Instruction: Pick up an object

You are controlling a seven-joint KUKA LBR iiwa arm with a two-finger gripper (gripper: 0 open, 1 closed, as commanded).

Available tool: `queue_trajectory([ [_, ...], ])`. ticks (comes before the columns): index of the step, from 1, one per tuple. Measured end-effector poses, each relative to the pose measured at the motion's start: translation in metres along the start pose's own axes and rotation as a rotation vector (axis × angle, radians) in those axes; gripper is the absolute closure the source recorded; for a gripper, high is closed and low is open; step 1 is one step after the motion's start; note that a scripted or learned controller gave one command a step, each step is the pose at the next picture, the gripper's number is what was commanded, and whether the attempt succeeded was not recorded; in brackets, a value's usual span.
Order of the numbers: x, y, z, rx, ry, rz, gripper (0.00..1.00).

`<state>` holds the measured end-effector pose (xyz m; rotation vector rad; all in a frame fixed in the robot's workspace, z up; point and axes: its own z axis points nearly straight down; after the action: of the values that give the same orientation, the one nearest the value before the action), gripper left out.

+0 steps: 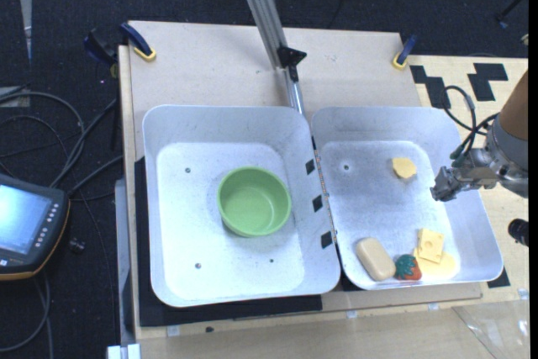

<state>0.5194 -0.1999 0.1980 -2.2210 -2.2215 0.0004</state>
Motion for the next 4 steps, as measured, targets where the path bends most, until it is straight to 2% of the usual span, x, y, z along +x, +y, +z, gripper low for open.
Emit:
queue_trajectory([
  [1,0.000,0.000,0.000,0.000,0.000,0.000,0.00],
  [2,0.005,0.005,0.060,0.005,0.002,-0.001,0.00],
  [3,0.006,0.005,0.103,-0.001,0.000,0.000,0.00],
  [4,0.005,0.006,0.092,-0.002,0.000,0.000,1.00],
])
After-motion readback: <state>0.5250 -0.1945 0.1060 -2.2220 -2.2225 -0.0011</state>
